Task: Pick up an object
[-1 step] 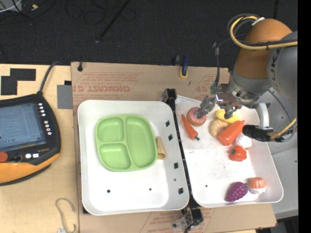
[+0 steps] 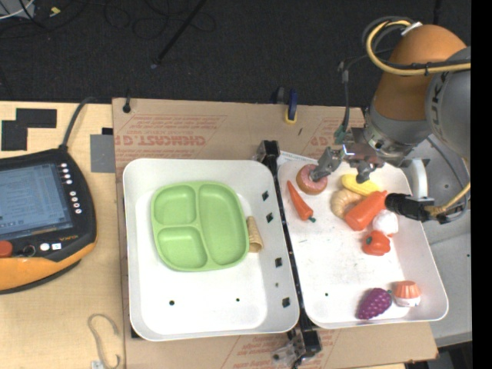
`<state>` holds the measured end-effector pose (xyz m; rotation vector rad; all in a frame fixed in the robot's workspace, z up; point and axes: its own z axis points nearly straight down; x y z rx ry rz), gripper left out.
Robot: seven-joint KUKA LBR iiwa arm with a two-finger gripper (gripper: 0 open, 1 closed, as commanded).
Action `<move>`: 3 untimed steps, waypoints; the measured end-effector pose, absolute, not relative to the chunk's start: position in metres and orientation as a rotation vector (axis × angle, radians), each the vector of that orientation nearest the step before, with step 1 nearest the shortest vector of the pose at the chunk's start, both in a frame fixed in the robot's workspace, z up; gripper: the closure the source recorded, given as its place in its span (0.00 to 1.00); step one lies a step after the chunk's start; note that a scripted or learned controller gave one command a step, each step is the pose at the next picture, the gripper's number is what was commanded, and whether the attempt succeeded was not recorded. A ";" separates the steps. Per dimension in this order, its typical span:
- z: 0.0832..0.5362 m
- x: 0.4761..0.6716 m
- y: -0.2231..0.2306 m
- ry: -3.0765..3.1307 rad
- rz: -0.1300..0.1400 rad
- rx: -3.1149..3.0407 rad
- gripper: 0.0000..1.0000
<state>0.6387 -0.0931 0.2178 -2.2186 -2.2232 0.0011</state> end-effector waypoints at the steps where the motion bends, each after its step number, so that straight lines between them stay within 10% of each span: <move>1: 0.172 0.632 -0.088 -2.217 0.007 -2.217 0.00; 3: 0.093 0.631 -0.099 -2.229 0.004 -2.248 0.00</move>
